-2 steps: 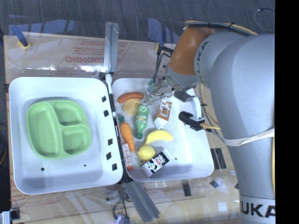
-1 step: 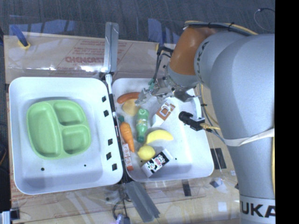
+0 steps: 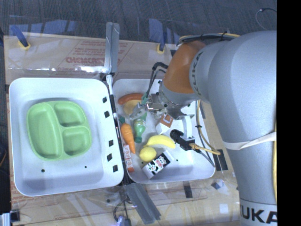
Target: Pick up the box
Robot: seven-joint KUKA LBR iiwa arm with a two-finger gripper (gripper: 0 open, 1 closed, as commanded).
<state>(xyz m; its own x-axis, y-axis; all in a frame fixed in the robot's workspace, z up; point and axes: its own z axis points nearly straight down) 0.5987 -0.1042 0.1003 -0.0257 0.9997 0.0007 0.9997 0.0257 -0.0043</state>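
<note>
Saw the gripper (image 3: 146,106) reaching down into the far part of the right bin (image 3: 200,167), low over a heap of toy food. Could not say whether clenched or loose, with too much hidden under the big grey arm. Found an orange and red food piece (image 3: 130,99) just beside the gripper, by the far wall. Spotted a small green thing (image 3: 138,128) right under it, too blurry to name. Saw a carrot (image 3: 128,138) next to that, lying along the left wall of the bin. Noticed a banana (image 3: 161,141) nearer the front, with a lemon (image 3: 147,153) touching its left end. Found the box (image 3: 156,165), white with black spots, at the front wall of the right bin, tipped on a slant, right against the lemon and well apart from the gripper. Saw a green plate with three parts (image 3: 59,128) lying flat in the left bin (image 3: 28,175).
</note>
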